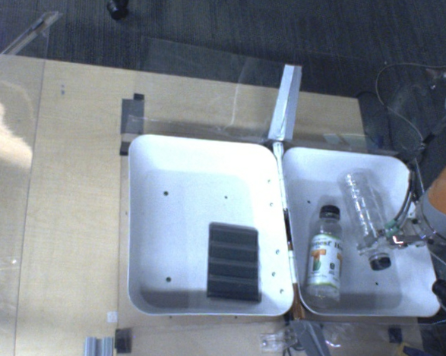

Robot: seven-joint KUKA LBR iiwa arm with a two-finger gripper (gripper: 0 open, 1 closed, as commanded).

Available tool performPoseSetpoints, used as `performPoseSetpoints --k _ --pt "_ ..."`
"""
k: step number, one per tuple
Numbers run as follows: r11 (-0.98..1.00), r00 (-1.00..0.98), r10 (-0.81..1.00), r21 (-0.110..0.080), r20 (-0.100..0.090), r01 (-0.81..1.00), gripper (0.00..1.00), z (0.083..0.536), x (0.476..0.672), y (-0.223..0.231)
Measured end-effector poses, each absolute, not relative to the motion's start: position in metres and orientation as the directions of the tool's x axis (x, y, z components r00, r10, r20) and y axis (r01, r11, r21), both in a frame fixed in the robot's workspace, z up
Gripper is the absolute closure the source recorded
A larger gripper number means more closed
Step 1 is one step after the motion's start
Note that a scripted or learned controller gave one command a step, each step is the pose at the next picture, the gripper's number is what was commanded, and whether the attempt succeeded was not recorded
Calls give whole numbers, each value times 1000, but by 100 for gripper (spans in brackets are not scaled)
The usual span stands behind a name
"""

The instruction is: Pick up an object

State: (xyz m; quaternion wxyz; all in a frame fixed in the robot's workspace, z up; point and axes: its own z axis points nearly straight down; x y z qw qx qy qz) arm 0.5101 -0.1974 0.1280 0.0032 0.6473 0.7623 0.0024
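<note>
The clear empty plastic bottle [363, 215] lies w/ its long axis slanting toward the hand [398, 237], black cap nearest it, in the right white bin [307, 168]; hand's opening can't be told.

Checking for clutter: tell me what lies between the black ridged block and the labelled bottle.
In the camera view, between the block and the bottle lie bare bin floor and the two bins' adjoining rims.
</note>
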Motion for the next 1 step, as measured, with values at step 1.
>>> performPoseSetpoints --k 1 --pt "83 -83 997 1 1 997 100 180 548 -132"
